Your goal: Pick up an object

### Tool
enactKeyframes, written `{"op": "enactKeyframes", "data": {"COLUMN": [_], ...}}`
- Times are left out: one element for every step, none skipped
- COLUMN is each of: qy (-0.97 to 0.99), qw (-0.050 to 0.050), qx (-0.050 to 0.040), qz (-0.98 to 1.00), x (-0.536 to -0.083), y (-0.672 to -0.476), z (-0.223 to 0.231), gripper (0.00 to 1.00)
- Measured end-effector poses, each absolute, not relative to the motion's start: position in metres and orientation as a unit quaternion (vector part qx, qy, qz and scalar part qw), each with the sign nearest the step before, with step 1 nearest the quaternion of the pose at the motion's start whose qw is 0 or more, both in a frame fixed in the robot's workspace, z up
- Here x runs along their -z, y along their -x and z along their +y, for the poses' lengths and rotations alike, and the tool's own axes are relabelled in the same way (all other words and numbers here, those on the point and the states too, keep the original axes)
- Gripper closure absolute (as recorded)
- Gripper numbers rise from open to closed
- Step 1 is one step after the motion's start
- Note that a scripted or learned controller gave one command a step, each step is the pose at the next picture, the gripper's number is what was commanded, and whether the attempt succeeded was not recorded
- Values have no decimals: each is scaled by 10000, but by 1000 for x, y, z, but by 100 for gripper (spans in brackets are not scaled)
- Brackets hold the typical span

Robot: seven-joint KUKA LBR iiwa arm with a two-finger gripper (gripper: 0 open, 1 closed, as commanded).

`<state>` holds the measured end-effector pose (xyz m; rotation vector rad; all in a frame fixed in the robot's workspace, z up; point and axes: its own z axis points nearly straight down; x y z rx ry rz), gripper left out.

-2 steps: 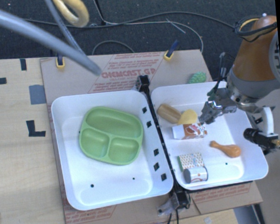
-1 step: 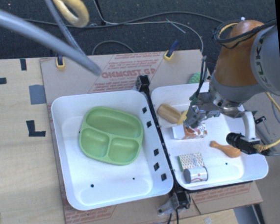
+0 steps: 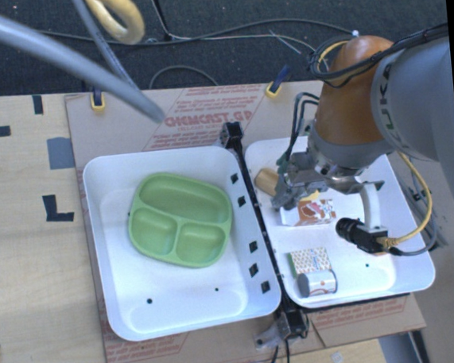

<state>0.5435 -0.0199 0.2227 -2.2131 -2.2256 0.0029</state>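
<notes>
My gripper (image 3: 290, 193) hangs low over the upper left part of the right bin (image 3: 408, 279), under the grey arm with its orange band (image 3: 354, 93). A tan rounded object (image 3: 266, 180) lies just left of the gripper, close to the bin's left wall. A red and white packet (image 3: 315, 209) lies right beside the gripper on its lower right, partly covered by the wrist. Nearer the front of that bin rests a small patterned box with a red and white end (image 3: 311, 271).
The left bin (image 3: 119, 307) holds a green divided plate (image 3: 179, 219). A black divider with clips (image 3: 250, 214) runs between the bins. A black cable fitting (image 3: 358, 234) and yellow cable hang from the wrist over the right bin.
</notes>
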Motion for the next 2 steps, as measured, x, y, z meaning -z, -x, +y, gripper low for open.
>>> {"op": "enactKeyframes", "data": {"qy": [7050, 7046], "qw": [14, 9], "qx": [-11, 0], "qz": [-7092, -7096], "x": [-212, -225], "y": [-544, -547], "z": [32, 85], "gripper": [100, 100]}}
